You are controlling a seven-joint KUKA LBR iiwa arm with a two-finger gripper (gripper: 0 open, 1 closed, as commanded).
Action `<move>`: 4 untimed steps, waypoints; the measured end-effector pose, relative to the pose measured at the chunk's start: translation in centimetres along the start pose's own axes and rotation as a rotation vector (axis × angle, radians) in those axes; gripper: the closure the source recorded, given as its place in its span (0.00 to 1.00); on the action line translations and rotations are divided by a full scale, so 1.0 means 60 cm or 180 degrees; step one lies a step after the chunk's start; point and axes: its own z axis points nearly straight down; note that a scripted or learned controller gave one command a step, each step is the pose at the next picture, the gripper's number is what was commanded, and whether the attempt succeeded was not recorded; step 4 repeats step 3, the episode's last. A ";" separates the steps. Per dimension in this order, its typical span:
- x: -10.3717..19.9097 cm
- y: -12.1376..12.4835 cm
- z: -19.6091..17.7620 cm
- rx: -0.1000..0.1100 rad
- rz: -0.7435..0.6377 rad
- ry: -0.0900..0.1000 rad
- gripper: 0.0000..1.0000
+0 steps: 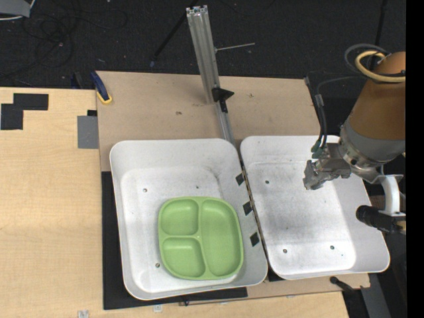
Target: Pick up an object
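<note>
- Left bin [132,177]: holds the green divided plate [199,238], lying flat toward its near edge.
- Right bin [298,244], beside it: gripper [317,175] hangs above its far-right part, well apart from the plate.
- Step: pre-approach; grip state can't be read.
- Next: traverse to plate, descend on rim.

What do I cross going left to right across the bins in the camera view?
Left bin → green plate lying in it → right bin → gripper, above the right bin's right part → arm.
</note>
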 end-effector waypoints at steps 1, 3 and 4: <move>0.104 0.003 0.013 -0.0001 -0.0006 0.0001 1.00; 0.282 0.002 0.009 -0.0004 -0.0006 -0.0003 1.00; 0.282 0.002 0.009 -0.0004 -0.0006 -0.0003 1.00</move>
